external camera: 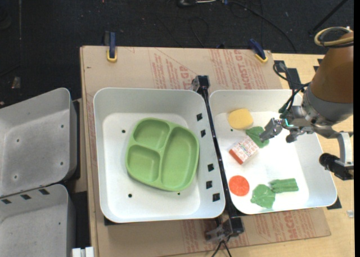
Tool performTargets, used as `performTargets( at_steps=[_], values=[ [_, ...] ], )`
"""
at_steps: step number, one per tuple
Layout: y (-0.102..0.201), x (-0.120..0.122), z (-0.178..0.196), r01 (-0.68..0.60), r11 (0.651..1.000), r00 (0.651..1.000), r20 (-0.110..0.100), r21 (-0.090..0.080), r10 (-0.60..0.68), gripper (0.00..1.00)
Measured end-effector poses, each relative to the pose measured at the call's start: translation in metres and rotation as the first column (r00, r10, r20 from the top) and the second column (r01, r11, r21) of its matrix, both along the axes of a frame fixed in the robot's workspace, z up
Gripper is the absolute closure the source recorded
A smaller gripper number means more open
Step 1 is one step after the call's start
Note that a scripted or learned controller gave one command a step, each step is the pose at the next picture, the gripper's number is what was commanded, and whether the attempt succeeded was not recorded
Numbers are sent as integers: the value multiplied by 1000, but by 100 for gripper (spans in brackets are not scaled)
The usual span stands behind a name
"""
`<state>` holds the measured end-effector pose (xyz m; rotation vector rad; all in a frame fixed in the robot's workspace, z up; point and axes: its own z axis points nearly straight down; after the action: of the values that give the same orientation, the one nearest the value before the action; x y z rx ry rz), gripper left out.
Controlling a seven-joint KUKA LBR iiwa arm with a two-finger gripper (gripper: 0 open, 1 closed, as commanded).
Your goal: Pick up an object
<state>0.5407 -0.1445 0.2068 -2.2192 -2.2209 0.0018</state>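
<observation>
Two white bins sit side by side before you: the left bin point(107, 138) carries a green divided plate point(162, 153), and the right bin point(315, 166) holds the loose things you can choose from. At its upper left lies a yellow lump point(241, 118); just below that a red-and-white box point(243, 151); beside the box, toward the right, a small green piece point(257, 136). Along the lower edge you have an orange disc point(239, 185), a crumpled green piece point(262, 195) and a green block point(284, 185) close together. The gripper point(277, 126) hangs at the upper middle of the right bin, just right of the small green piece. Its fingers look slightly parted with nothing between them, though they are small and dark, so treat that as likely rather than certain. You appear to be at the approach step, with no object lifted yet. The next move calls for centring over one thing, probably the small green piece or the box, then descending and closing squarely.
</observation>
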Motion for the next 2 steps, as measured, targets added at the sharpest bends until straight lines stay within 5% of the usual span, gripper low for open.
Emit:
performTargets(
  at_steps=[1, 2],
  values=[
    [0, 1, 1, 0, 1000, 1000, 2, 0, 0, 0],
    [1, 0, -64, 3, 1000, 1000, -3, 1, -3, 0]
  ],
)
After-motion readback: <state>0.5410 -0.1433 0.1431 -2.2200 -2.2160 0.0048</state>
